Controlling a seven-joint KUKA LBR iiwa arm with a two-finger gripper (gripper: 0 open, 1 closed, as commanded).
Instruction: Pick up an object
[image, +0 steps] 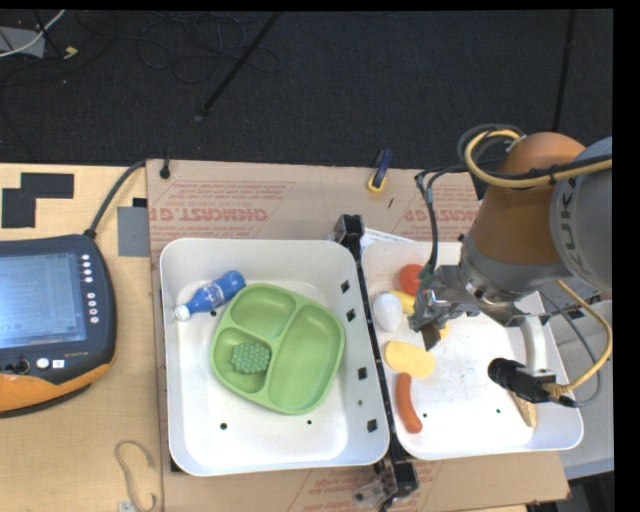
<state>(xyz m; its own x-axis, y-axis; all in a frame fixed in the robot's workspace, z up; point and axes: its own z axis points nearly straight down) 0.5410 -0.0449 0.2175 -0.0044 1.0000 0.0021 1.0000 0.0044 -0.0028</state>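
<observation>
Beyond my desk (90, 420), topped with brown cardboard (260, 205) printed in red, I see a dark carpeted floor (300, 90) strewn with black cables (190, 50), while a tablet (45, 310) in an orange case lies at the desk's left edge.

Arm (530, 220) cut off at right edge. Claw (432, 322) partly hides red ball (409, 276) and yellow item (403, 300); finger gap too small to tell. Screen (45, 310) cropped at left. Cord (135, 475) runs off bottom.
</observation>
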